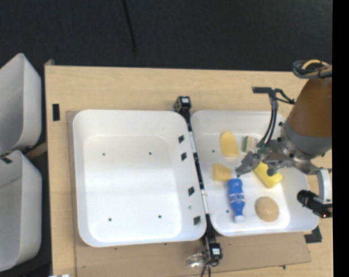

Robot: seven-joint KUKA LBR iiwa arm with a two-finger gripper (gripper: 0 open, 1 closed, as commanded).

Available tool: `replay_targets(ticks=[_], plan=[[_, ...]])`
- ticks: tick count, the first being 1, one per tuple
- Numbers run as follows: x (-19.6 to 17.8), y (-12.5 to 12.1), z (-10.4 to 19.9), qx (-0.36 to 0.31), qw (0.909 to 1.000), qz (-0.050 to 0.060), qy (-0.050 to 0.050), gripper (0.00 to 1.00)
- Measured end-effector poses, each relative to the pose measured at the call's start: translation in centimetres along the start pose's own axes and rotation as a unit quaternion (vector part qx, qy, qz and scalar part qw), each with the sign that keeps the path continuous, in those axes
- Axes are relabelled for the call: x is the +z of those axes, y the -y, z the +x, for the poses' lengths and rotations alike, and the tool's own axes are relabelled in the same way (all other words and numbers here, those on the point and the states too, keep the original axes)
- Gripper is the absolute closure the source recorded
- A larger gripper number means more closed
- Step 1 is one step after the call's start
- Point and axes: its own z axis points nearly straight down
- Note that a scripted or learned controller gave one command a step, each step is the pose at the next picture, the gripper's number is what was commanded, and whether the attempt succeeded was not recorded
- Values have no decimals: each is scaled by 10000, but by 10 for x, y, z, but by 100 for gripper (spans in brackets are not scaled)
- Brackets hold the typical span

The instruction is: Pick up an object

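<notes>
The right bin [211, 224] holds several objects. A yellow rounded piece [229, 144] lies toward the back, with a pale yellow wedge [221, 172] in front of it. A blue bottle [236, 197] with a white cap lies lengthwise near the front, beside a tan round lump [267, 209]. My gripper [259, 167] hangs low over the bin's right half with its fingers spread open. A yellow block [271, 179] lies just under and in front of it, partly hidden by the wrist. Nothing is visibly clamped between the fingers.
The left bin [82, 154] stands beside the right one, with a black-clipped divider rail [194, 166] between them. A small greenish item [252, 142] lies near the back of the right bin. The arm's grey and orange body [312, 117] covers the right bin's far right side.
</notes>
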Motion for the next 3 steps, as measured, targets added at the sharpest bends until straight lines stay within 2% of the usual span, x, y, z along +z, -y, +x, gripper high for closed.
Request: replay_targets(ticks=[1,2,3], plan=[[114,31,33,9,10000,-32,20,0],[107,-38,36,-11,10000,-52,17,0],[95,-38,33,16,10000,-87,25,100]])
